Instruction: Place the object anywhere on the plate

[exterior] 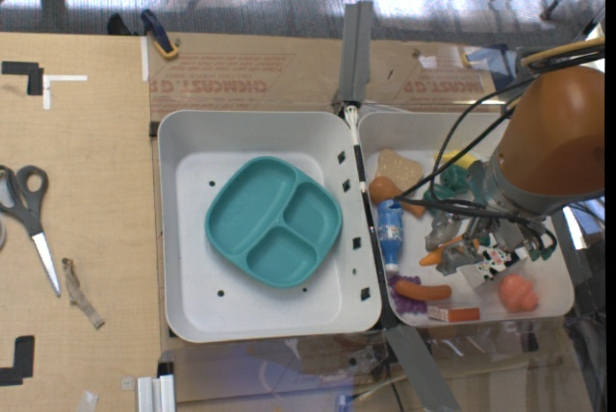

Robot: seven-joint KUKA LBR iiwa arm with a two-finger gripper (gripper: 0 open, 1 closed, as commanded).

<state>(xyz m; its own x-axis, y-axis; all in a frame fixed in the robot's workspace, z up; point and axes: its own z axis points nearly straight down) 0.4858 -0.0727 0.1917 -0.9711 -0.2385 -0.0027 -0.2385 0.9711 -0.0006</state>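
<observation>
Teal: one plate point(274, 221), two white bins point(183, 237); pincer point(474, 246) grip I cannot tell.

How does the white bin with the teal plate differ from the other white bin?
The left bin bears a single teal plate with three compartments; the right bin is crowded with small toys, among them a blue bottle and a pink lump. The arm hangs over the right bin, not the left bin. Both are shallow and white.

Cardboard sheet point(250, 83) — mirrored print, perhaps "CHEMICAL"
</observation>
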